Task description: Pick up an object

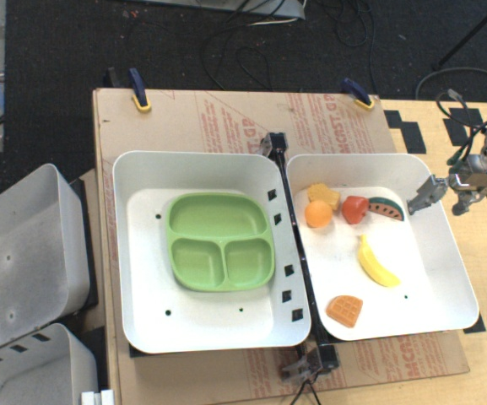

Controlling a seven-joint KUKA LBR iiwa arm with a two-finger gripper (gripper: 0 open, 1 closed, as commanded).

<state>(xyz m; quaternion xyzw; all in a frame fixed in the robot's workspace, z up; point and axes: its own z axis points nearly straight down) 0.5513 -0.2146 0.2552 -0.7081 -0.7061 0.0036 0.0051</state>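
At the right bin's (446, 302) far right rim, jaws (442, 194) spread, holding nothing, watermelon slice (386, 206) just left of them

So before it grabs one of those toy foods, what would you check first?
1. Something to pick in the right bin: ok. A banana, an orange, a red piece, a watermelon slice and a waffle lie there.
2. Hand carrying nothing: ok, nothing shows between its fingers.
3. Hand over a target: not ok, it sits at the bin's right rim, beside the watermelon slice.
4. An item with room around it: ok, the banana and waffle lie apart; the orange, red piece and yellow block crowd together.
5. Green tray out of the way: ok, it lies in the left bin.
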